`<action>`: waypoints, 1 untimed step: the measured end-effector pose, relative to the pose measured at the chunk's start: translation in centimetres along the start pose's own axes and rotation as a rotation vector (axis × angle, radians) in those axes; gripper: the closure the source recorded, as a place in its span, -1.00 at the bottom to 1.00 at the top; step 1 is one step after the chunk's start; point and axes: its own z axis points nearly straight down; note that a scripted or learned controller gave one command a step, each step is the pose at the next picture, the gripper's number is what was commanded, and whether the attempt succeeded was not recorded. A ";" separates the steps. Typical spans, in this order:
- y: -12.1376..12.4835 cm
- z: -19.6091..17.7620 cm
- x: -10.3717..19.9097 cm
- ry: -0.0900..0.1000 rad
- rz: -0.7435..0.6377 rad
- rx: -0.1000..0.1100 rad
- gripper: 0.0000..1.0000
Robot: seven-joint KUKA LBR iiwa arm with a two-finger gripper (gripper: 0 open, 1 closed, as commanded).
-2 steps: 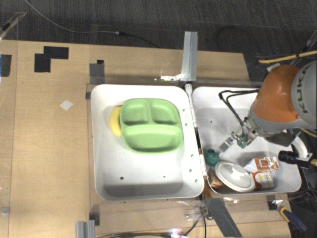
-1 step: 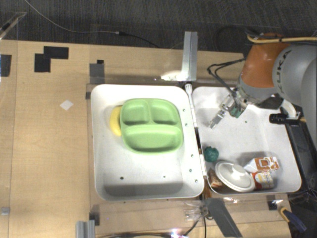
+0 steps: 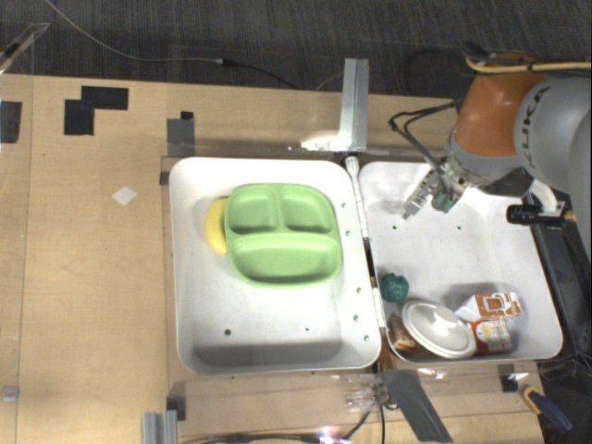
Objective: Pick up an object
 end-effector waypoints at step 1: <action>0.0 0.0 0.0 0.001 0.000 0.000 -1.00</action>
